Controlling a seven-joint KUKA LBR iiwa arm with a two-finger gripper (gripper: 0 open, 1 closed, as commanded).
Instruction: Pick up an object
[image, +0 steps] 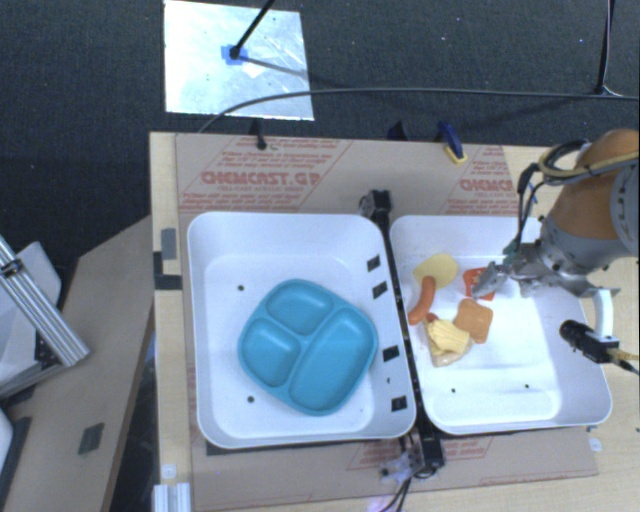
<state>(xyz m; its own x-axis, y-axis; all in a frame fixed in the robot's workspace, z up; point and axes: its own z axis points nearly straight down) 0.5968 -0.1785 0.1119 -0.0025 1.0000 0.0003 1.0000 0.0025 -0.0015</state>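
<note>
The tabletop (170, 330) carries two shallow white bins side by side. The left bin (225, 240) holds a blue divided plate (307, 346) with three compartments, lying slightly right of the bin's centre and turned at an angle, with bare white floor around it, widest along the bin's left and far sides. A black seam with clips (392, 300) marks where the two bins meet. In the right bin (560, 400) a small cluster of toy food sits in the far left part: a thin orange sausage-like piece (423, 299) lying at a slant nearest the seam, a pale yellow rounded piece (439, 268) just beyond it, a yellow ridged piece (448, 340) on the near side, and an orange-brown block (475, 319) touching that ridged piece on its right. A small red-orange piece (470, 281) lies right at the gripper's tip. The near half and the right part of this bin are open white floor. The arm comes in from the right, its orange band (610, 150) high and its grey wrist (575, 245) angled down and leftward over the bin's far right wall. The gripper (487, 280) is low at the right edge of the cluster; how its fingers stand cannot be told, since they blur into the red-orange piece.
</note>
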